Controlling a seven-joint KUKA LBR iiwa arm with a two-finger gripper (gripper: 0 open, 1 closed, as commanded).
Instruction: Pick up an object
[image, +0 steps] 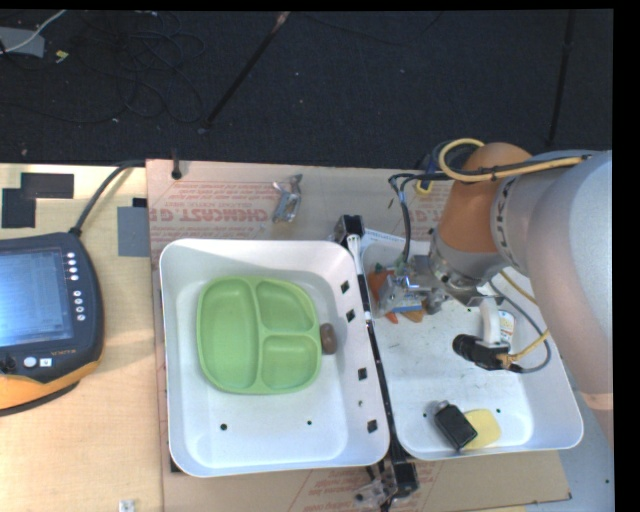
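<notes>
End effector (408, 290) is lowered into the right bin (560, 430) at its far left corner, over an orange object (385, 292) lying by the divider; whether it is released or clenched cannot be told. Judged step: descent to grasp; next move calls for closure on the orange object, then a straight lift clear of the bin wall.

The arm (540, 230) reaches in from the right, its hand (405, 293) low over the upper left part of the right bin (560, 425), beside small orange items (385, 290). A yellow sponge (482, 428) with a black block (455, 426) against it lies near that bin's front. The left bin (190, 430) holds a green divided plate (258, 334) with a small brown object (328, 339) touching its right edge
</notes>
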